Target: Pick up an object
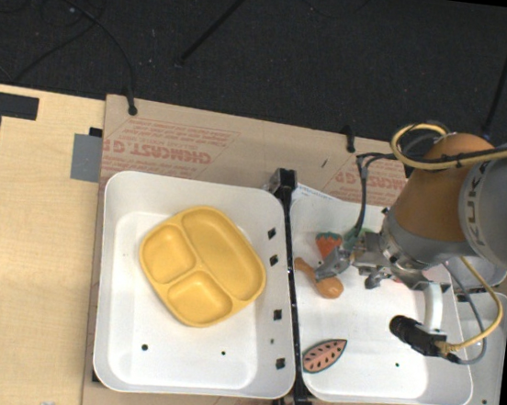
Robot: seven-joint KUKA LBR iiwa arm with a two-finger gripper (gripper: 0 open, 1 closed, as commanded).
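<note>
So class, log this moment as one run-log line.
end effector: right bin, low by orange item | leaf-shaped piece: near front | yellow tray: left bin

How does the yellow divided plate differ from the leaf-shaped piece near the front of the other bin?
The yellow divided plate is far larger than the leaf-shaped piece. The plate is plain yellow with three compartments; the leaf piece is pinkish-brown with dark veins. The plate lies in the left bin, the leaf piece in the right bin. Both lie flat, apart from the gripper.
</note>
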